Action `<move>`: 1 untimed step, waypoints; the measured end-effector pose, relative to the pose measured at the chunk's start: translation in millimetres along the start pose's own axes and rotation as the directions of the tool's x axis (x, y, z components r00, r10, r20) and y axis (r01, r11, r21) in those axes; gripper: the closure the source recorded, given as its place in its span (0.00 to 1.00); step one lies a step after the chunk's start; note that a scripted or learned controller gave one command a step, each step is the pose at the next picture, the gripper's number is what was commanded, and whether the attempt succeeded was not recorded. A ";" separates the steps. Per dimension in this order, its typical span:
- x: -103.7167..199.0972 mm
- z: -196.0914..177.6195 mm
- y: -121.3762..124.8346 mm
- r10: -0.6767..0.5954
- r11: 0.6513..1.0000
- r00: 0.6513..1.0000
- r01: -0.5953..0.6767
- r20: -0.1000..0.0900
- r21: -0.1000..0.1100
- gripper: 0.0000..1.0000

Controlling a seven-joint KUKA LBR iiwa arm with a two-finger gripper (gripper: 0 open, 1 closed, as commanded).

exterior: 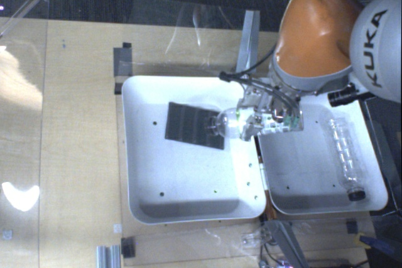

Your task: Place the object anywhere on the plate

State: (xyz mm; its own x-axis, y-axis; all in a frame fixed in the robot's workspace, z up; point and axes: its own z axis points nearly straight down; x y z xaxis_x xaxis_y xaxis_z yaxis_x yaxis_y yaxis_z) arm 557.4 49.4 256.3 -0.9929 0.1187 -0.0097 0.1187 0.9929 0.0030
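A dark square plate (191, 125) lies flat in the left white bin (188, 198). My gripper (244, 123) reaches in from the right, under the orange band of the arm (314, 28), and hangs at the plate's right edge. Its fingers are shut on a small clear, glassy object (228, 123). That object sits over the plate's right edge and partly covers it. The gripper body hides where the fingers meet the object.
A clear plastic bottle with a dark cap (345, 157) lies lengthwise in the right bin (301, 191), near its right wall. The ridge between the two bins runs just below my gripper. Wooden bench surrounds the bins.
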 end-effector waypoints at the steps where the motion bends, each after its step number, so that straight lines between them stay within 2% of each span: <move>1: -17.1 -0.2 -14.6 -0.344 0.939 0.939 0.344 0.000 -0.001 1.00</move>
State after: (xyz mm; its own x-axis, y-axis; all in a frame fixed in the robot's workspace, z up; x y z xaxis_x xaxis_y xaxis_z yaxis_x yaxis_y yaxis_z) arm 572.6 32.9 256.6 -0.9732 -0.2296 -0.0103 -0.2296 0.9733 0.0004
